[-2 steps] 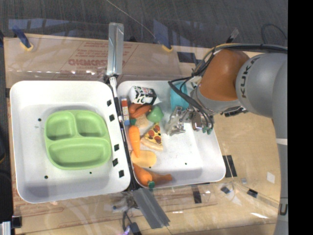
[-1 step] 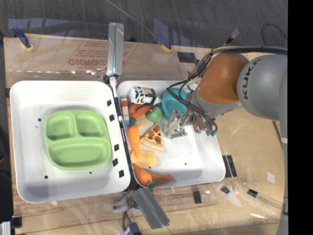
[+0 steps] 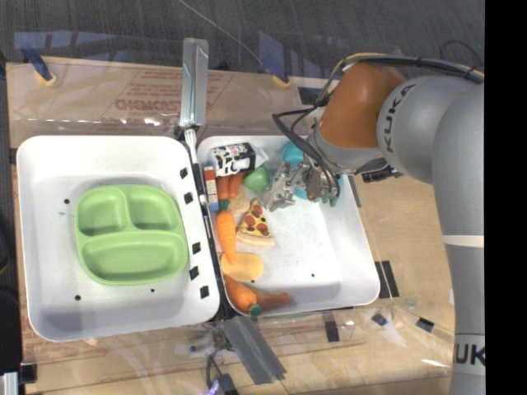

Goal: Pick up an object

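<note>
My gripper (image 3: 280, 192) hangs low in the right bin (image 3: 329, 253), near its back middle. Just left of it lies a green rounded object (image 3: 258, 178), and a toy pizza slice (image 3: 256, 223) lies just below it. A teal piece (image 3: 292, 151) sits behind the gripper. Along the bin's left wall are a black and white can (image 3: 233, 158), an orange carrot (image 3: 225, 233), a yellow piece (image 3: 247, 266) and a second carrot (image 3: 251, 297) at the front. I see nothing lifted off the bin floor.
The left bin (image 3: 41, 220) holds a green divided plate (image 3: 130, 234). The grey arm with its orange band (image 3: 354, 105) reaches in from the right above the right bin's back edge. Bare floor lies in the right bin's right half (image 3: 321, 237).
</note>
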Motion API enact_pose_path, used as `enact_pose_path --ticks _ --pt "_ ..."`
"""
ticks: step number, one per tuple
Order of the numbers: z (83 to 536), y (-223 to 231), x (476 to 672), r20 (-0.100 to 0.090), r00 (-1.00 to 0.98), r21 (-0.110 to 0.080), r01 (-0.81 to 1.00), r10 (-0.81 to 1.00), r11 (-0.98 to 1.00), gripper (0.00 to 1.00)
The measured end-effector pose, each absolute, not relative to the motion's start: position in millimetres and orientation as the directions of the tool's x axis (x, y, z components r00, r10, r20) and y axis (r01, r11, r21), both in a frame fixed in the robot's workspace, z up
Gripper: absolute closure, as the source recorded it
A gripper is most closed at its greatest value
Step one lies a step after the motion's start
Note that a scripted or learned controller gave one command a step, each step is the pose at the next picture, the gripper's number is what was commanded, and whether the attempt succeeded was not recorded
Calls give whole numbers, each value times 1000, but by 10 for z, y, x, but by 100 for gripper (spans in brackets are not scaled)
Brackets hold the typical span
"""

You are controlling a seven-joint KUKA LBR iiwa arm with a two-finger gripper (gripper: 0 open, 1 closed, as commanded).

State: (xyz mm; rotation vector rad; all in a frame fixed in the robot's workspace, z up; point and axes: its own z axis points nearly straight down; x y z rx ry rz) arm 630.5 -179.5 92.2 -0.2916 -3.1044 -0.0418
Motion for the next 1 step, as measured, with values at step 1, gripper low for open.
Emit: enact_pose_path --ticks 1 --pt "914 -1499 6339 4 -783 0 622 622 783 100"
